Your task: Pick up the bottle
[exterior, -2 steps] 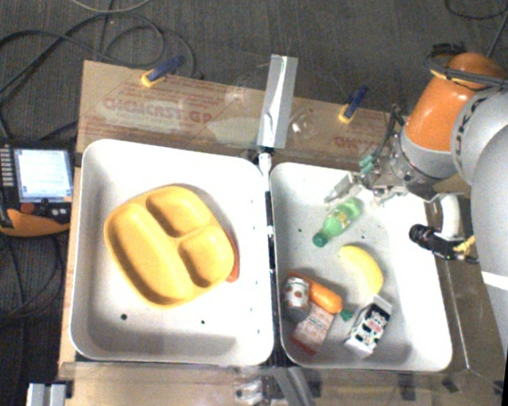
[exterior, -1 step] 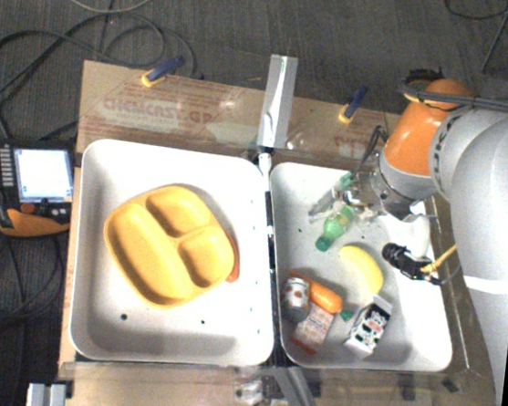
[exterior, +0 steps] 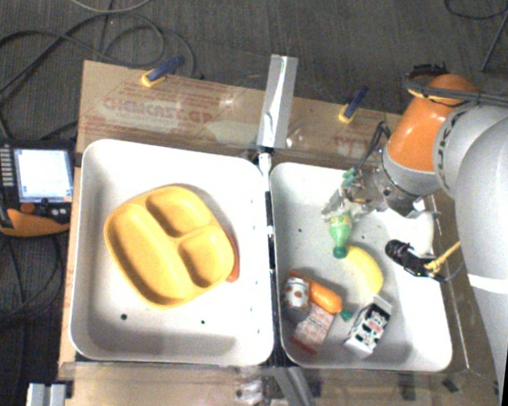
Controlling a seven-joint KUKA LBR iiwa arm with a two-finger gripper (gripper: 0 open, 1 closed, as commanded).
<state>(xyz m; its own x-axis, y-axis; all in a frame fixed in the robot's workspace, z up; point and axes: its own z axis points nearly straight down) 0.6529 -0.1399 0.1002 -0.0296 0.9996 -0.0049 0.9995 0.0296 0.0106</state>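
Where the tool (exterior: 358, 190) hangs, the bottle (exterior: 340, 228) lies just below.

We see bare bin floor (exterior: 300, 214) left of the gripper (exterior: 358, 190), bottle (exterior: 340, 228) just below it, banana (exterior: 365, 268) beyond that, can (exterior: 296, 293), carrot (exterior: 326, 297) and carton (exterior: 368, 328) crowding farther down.

A yellow divided tray (exterior: 173, 244) fills the left bin (exterior: 84, 315); a small can (exterior: 296, 293) and carton (exterior: 368, 326) lie in the right bin (exterior: 421, 342).
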